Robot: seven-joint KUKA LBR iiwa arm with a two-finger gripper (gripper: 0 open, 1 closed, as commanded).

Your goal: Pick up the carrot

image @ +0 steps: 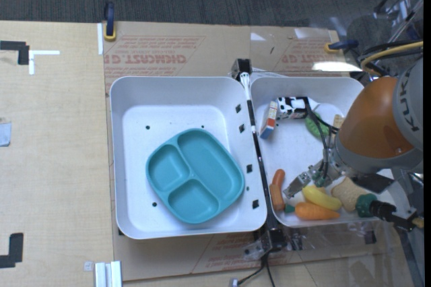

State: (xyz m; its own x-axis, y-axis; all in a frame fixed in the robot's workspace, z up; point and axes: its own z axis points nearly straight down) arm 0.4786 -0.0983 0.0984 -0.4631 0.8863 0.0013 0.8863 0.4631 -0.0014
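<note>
The carrot (318,212) is a short orange piece lying along the front wall of the right bin (296,87), with a small green end toward the left. My gripper (301,183) hangs low in that bin just above and left of the carrot, between it and an orange-red sausage-shaped piece (277,188). A yellow banana (321,197) lies between the gripper and the carrot, touching the carrot's upper side. Nothing shows held in the gripper.
The left bin (128,144) holds a teal divided plate (195,175). The right bin also has a small blue and white box (269,120), a black and white toy (291,106), a green item (314,125), a tan cork-like piece (347,193) and a dark green piece (366,205).
</note>
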